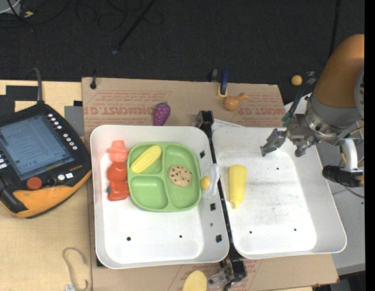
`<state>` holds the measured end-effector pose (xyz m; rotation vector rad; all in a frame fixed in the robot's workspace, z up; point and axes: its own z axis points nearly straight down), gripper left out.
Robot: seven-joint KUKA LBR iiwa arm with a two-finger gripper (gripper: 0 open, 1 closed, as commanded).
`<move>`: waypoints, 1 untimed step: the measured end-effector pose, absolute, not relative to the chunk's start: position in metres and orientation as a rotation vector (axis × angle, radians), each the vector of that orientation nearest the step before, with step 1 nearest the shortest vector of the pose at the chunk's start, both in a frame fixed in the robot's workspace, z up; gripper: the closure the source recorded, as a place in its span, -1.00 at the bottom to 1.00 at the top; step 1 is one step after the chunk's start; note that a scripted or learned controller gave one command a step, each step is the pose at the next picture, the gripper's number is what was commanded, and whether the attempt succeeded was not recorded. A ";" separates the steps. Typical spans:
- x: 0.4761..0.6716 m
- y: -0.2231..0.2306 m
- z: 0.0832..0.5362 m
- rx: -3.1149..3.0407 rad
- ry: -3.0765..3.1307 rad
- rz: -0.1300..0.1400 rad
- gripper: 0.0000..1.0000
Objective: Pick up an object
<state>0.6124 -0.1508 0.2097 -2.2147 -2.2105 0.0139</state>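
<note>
Tool (285, 143) hovering over right bin (308, 235), fingers looking spread, pinching nothing, though view is small. Yellow mustard bottle (237, 185) lying near bin's left wall, well apart. Pick not yet begun: descent, grasp, lift remaining.

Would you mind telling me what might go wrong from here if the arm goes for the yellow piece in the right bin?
The yellow piece lies close to the right bin's left wall, so a finger might catch that wall. It looks smooth and rounded, so it may slip or roll out of a pinch. The gripper sits near the bin's far end, so it has to travel across before descending, and a small offset could mean a miss.
</note>
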 end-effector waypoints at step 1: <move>0.615 -0.151 0.218 -2.220 -2.220 0.002 -1.00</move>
